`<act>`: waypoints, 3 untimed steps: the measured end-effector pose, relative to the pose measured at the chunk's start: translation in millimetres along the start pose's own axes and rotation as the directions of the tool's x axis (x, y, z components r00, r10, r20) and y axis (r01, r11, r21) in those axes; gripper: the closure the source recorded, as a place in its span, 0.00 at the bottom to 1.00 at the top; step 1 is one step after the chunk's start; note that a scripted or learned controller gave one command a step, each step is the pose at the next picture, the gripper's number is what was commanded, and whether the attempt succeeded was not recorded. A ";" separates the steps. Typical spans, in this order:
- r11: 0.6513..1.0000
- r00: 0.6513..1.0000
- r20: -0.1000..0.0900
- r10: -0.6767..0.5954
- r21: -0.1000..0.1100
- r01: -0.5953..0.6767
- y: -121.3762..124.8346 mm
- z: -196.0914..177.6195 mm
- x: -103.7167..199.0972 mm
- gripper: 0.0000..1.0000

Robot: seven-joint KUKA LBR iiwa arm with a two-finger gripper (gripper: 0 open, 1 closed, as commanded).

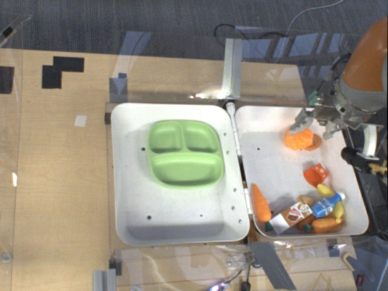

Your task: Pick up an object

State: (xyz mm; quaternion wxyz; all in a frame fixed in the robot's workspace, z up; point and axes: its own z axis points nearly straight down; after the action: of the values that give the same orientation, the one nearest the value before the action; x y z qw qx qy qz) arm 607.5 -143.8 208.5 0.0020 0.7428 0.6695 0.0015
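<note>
— Objects lie heaped in the near corner of the right bin [267, 126]: a carrot [261, 203] along the near left wall, a small carton [293, 215] beside it, a blue bottle [327, 206] on top of the pile, a yellow piece [326, 190] just behind that, and an orange piece [328, 225] at the front edge.

— And farther back?

— A red-orange cup-like piece [316, 174] sits alone a little beyond the heap, toward the right wall. Beyond that, near the far right corner, is an orange lump [300, 140].

— Where is the gripper?

— The gripper [316, 125] is over that far corner. Its two fingers are spread well apart, one coming down at the lump's far left, the other off to its right. The lump sits just in front of and below the gap; nothing is between the fingers.

— Touching it?

— The left finger overlaps the lump's top edge, but contact I cannot tell.

— The other bin?

— The left bin [130, 162] holds a green divided plate [184, 153], lying flat near its middle, well apart from the arm.
</note>
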 end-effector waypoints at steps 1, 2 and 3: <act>1.000 1.000 0.000 -0.028 0.001 0.028 38.8 102.0 -47.8 0.00; 0.996 0.996 0.001 -0.085 -0.008 0.085 14.5 119.1 -43.8 0.00; 0.996 0.996 0.001 -0.085 -0.016 0.085 16.9 106.5 -43.1 1.00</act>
State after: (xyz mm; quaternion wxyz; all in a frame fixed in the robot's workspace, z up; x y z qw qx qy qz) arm 620.3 -188.6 102.1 0.0082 0.7136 0.7005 0.0065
